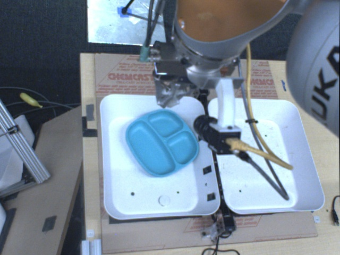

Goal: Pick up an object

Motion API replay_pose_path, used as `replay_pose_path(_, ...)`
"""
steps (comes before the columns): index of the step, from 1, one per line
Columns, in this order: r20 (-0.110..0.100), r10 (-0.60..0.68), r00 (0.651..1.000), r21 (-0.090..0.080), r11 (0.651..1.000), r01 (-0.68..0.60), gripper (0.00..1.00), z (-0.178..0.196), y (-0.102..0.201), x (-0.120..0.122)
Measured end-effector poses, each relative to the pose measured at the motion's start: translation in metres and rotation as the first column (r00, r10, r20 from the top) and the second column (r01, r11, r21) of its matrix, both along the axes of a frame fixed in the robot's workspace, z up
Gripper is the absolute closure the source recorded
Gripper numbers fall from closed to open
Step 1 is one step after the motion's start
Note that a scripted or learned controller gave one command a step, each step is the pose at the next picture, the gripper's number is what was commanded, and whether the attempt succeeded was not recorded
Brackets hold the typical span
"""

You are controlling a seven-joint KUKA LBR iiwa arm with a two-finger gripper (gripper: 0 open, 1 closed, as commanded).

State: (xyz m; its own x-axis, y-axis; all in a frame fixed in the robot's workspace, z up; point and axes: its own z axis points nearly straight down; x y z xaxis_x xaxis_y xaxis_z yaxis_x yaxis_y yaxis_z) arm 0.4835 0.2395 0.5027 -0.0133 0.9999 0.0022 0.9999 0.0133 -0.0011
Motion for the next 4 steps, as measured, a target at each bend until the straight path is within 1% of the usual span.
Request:
replay_pose_path(1, 0.0, -0.023, 1.0, -0.005, 1.0, 0.023, 1.0, -0.047, -0.101, 0.041)
replay_pose_path(2, 0.0, -0.014, 1.0, -0.002, 1.0, 0.014, 1.0, -0.064, -0.123, 0.002)
replay_pose_path(3, 0.005, -0.006, 1.0, 0.001, 1.0, 0.006, 1.0, -0.043, -0.075, 0.003)
replay_pose_path(4, 0.006, -0.007, 1.0, 0.0, 1.0, 0.007, 1.0, -0.033, -0.078, 0.004)
